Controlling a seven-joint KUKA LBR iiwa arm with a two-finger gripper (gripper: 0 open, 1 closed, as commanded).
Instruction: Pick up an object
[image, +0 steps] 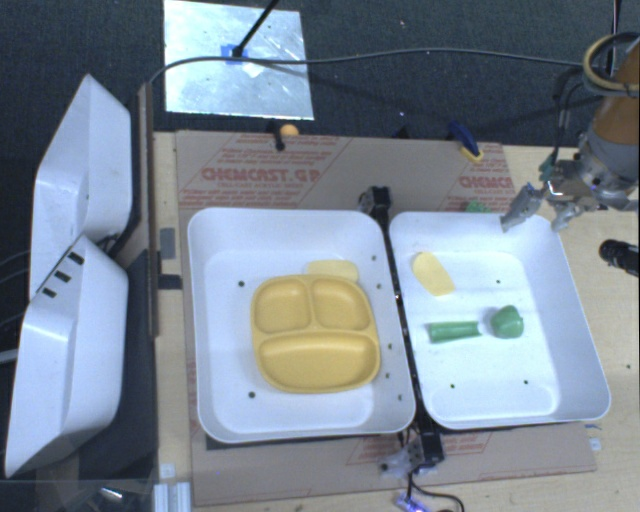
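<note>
In the right bin lie three small objects. A pale yellow oval piece rests near the bin's upper left. A green cylinder lies flat toward the middle, and a green rounded piece sits just right of it. My gripper hovers over the bin's far right corner, well above and apart from the objects. Its fingers are spread open with nothing between them.
The left bin holds a yellow divided tray and a pale yellow flat piece behind it. A black clamp sits between the bins at the back. A foil sheet lies beyond the bench.
</note>
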